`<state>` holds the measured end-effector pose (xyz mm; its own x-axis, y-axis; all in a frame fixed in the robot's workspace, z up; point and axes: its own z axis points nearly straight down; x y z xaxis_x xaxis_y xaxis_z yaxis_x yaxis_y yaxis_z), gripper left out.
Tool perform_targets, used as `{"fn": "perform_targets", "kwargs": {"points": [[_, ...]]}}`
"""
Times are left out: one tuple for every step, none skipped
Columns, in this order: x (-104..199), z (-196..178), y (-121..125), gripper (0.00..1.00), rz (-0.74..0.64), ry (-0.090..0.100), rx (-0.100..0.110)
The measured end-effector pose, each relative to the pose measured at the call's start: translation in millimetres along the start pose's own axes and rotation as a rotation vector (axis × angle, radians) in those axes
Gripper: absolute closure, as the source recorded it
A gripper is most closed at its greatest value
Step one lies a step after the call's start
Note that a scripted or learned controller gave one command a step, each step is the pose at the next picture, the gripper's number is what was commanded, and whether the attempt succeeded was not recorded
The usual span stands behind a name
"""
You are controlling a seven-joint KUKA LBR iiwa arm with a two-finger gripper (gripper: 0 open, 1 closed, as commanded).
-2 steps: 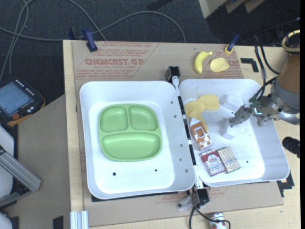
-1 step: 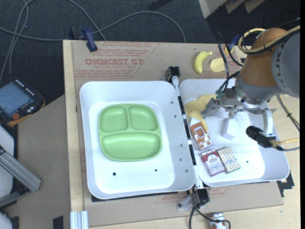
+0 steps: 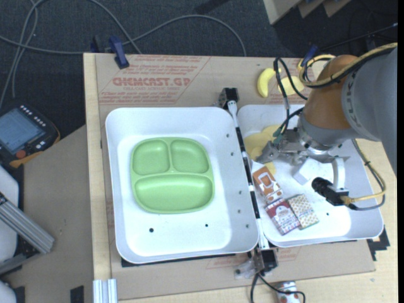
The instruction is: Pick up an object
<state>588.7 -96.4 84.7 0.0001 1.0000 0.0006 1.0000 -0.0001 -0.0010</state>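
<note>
My gripper (image 3: 282,149) is down in the right bin (image 3: 360,226), over its upper left part, beside a pale yellow object (image 3: 257,142) that lies partly under it. Below the gripper lie an orange and white packet (image 3: 266,183), a dark red packet (image 3: 282,216) and a patterned packet (image 3: 304,211). A small white piece (image 3: 302,171) rests just under the wrist. The arm's grey body and orange band (image 3: 328,103) cover the bin's upper middle.
The left bin (image 3: 120,137) holds a green divided plate (image 3: 172,174). A yellow banana (image 3: 267,81) lies on the board behind the right bin. Cables loop around the wrist and down the right bin's right side. A black clamp (image 3: 228,96) sits between the bins' far corners.
</note>
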Motion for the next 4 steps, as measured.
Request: {"fn": "perform_targets", "kwargs": {"points": [[-43.3, -15.4, 78.1, 0.00, -0.001, -0.002, -0.003], [-1.9, -0.2, 62.1, 0.00, -0.001, 0.001, 0.000], [-5.8, -0.4, 78.2, 0.00, -0.002, -0.002, -0.004], [-5.9, -12.8, 79.7, 1.00, -0.003, -0.004, -0.008]]}}
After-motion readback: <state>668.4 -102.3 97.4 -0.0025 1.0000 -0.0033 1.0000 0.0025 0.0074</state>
